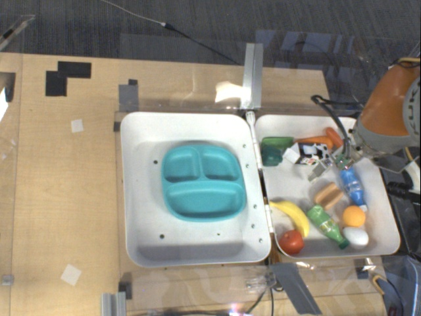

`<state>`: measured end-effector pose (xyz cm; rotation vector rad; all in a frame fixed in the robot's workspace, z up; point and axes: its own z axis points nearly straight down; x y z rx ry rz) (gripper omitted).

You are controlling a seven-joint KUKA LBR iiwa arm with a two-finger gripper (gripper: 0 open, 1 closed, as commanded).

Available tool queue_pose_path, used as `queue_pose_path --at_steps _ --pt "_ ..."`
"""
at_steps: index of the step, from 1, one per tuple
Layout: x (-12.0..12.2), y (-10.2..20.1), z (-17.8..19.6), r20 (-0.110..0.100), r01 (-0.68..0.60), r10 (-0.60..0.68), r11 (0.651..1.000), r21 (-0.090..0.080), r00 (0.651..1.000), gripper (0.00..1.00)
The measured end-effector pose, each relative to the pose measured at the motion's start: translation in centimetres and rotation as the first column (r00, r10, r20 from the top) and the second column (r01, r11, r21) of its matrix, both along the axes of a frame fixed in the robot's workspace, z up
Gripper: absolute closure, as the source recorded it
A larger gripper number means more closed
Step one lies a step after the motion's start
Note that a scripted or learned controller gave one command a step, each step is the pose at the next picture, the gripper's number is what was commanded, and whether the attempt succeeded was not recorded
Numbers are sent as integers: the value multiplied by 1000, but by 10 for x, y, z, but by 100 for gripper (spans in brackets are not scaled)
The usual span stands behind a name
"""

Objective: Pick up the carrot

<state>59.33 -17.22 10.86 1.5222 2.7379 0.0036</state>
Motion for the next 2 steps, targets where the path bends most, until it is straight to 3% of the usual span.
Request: queue_pose_path --at_steps 1,2 --pt "-48 72 -16 -7 190 -190 982 5 982 0" --pt "12 34 -12 -35 88 -88 996 7 995 0"
